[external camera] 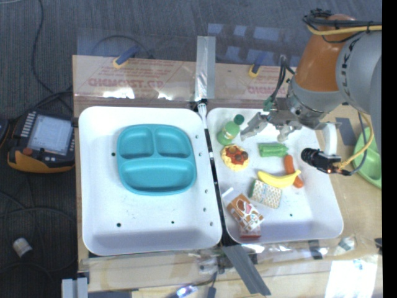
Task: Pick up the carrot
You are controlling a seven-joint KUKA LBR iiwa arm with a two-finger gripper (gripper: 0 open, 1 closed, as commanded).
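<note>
The carrot (289,164) is a small orange piece lying in the right bin (322,219), just above the right end of a yellow banana (278,179). My gripper (270,130) hangs over the upper middle of that bin, up and to the left of the carrot. Its two fingers (252,128) are spread open with nothing between them. A green vegetable (273,148) lies just below the gripper, between it and the carrot.
A green bottle (230,130), a round yellow-red toy food (236,157), a patterned packet (267,194) and a small carton (245,214) share the right bin. The left bin (99,222) holds a teal divided plate (156,158). A black cylinder (316,159) juts in right of the carrot.
</note>
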